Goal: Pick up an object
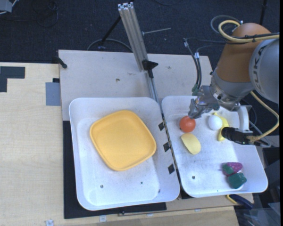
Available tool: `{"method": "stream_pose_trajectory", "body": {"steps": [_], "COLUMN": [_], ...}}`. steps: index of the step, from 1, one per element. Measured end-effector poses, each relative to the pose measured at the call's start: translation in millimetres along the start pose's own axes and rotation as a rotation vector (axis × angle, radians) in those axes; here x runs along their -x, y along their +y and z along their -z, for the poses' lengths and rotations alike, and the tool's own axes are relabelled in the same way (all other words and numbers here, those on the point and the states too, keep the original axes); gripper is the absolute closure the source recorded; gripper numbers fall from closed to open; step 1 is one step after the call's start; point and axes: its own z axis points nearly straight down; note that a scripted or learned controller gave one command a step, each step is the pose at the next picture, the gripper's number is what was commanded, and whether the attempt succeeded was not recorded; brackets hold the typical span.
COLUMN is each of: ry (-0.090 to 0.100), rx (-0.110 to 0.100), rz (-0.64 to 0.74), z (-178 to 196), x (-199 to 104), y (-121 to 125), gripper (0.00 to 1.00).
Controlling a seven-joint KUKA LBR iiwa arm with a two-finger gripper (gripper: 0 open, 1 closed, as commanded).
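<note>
Small round red tomato-like ball (187, 124) lies in the right white bin (254, 185), near its far-left corner, close beside a pale yellow lemon-shaped piece (191, 143). Gripper (198, 108) hangs just above it; whether the fingers are released or clenched, cannot tell. Judged light, smooth, stiff plastic, apt to roll; grip across its widest middle.

We cannot tell how the gripper's (198, 108) fingers stand; they blur into dark metal at right of centre. The arm (254, 60) runs off the right edge. The wrist hides part of a yellow piece (221, 134) beside the white egg (214, 122). The green and purple toys (233, 174) at lower right are too small for us to name.
</note>
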Motion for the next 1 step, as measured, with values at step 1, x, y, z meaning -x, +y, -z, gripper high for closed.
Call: {"method": "stream_pose_trajectory", "body": {"steps": [1], "ry": [0.0], "rx": [0.0], "rz": [0.001], "z": [-8.3], "x": [-52.4], "y": [-1.4], "gripper": [1.0]}}
